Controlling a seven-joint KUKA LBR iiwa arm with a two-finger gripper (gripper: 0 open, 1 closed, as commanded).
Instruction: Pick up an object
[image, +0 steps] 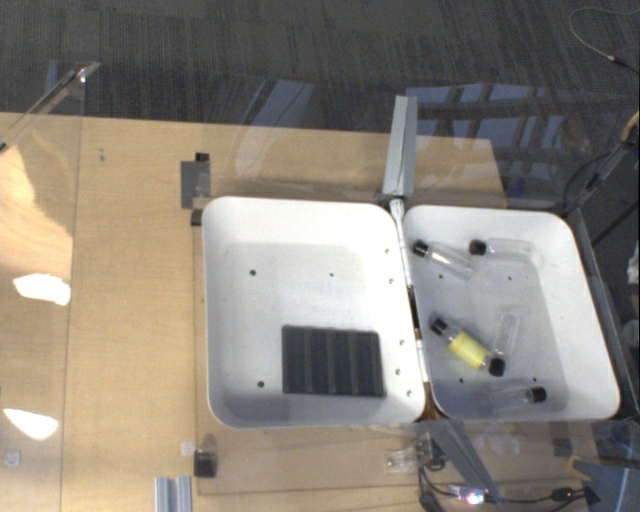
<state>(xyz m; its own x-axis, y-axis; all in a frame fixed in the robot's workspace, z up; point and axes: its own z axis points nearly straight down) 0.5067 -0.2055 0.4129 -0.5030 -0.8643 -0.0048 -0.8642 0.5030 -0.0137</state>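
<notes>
The left white bin (232, 300) holds a black ribbed rectangular block (332, 361), lying flat near its front edge. In the right white bin (590, 300) lie several small clear vials with black caps. One has a yellow middle (466, 347) and lies slanted at the bin's centre. Two clear vials (440, 257) (497, 247) lie near the back, another (508, 330) sits just right of the yellow one, and one (520, 397) rests by the front wall.
A grey metal post (401, 145) stands behind the seam between the bins. A small dark bracket (197, 180) sits at the left bin's back corner. Cables (598, 170) hang at the far right. Bare wooden bench (100, 300) stretches to the left.
</notes>
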